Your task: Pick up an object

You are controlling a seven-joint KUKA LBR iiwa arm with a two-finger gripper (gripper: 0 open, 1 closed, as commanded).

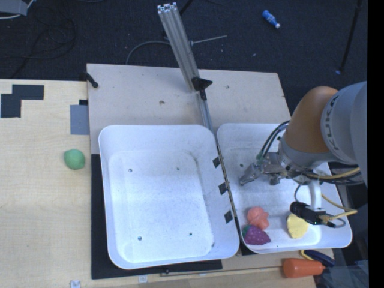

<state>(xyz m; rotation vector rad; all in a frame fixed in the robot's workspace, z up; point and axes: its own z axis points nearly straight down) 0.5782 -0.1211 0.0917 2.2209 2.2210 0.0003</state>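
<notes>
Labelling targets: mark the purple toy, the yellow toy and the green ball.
purple toy (257, 236), camera view, its middle.
yellow toy (296, 227), camera view, its middle.
green ball (74, 159), camera view, its centre.

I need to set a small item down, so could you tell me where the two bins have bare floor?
The left bin has bare floor from wall to wall. In the right bin, the upper left strip is free. Its lower end is crowded: orange piece, purple piece, yellow piece, with the gripper above.
</notes>
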